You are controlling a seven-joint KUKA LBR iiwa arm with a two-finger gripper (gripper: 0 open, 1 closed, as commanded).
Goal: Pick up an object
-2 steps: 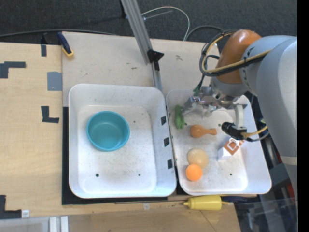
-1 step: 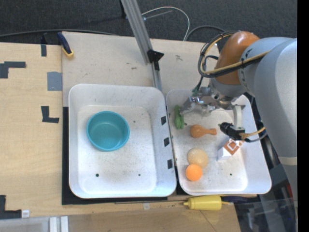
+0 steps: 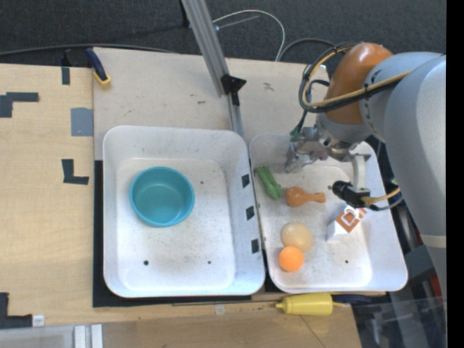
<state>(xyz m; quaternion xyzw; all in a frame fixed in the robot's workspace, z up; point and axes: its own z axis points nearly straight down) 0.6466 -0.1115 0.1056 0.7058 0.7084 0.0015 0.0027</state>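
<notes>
The arm (image 3: pixel 391 85) reaches in from the right, and the gripper (image 3: pixel 299 156) hangs over the far end of the right bin (image 3: pixel 384 274), above bare floor. Whether it is spread or pressed together, I cannot tell from this angle; nothing shows pinched in it.

Closest to it lies a green pickle (image 3: pixel 267 181), angled along the bin's left wall. Just beside that is an orange-brown drumstick (image 3: pixel 303 196). Further toward the near side sits a pale egg (image 3: pixel 296 235), touching an orange ball (image 3: pixel 291 259).

A small white and orange carton (image 3: pixel 346 222) stands near the right wall, under a black cable fitting (image 3: pixel 353 192).

Over in the left bin (image 3: pixel 116 267), a teal bowl (image 3: pixel 162 196) sits alone. A yellow bottle (image 3: pixel 307 304) lies on the bench, just outside the right bin's near rim.
</notes>
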